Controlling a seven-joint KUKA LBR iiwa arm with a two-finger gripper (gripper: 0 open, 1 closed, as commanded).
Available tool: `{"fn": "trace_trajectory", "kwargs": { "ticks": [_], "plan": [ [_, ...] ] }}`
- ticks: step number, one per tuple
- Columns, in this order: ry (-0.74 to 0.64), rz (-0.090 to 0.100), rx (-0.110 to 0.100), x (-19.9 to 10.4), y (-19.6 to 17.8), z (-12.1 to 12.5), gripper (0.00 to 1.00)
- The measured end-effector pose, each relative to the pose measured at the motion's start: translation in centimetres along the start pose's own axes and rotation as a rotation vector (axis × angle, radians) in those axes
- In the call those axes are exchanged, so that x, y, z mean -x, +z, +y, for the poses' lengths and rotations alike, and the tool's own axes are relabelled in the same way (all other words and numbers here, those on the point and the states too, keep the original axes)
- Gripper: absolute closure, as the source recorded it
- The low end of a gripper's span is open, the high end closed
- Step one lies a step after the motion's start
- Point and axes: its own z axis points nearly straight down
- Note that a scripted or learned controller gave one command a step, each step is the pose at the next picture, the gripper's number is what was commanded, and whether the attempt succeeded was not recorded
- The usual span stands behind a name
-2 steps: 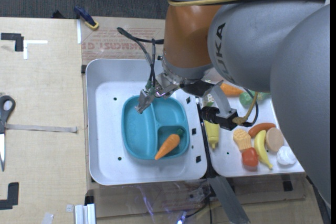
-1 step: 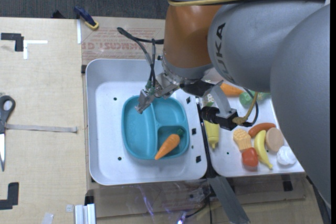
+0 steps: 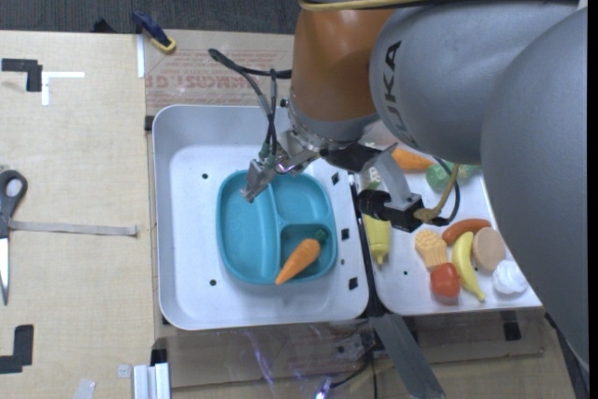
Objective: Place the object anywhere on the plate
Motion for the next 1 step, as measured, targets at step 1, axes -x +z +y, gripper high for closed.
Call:
{"fn": "trace_trajectory", "kwargs": {
  "ticks": [1],
  "plan": [
    [0.000, 0.000, 0.000, 0.00, 0.00, 0.00, 0.00]
  ]
}}
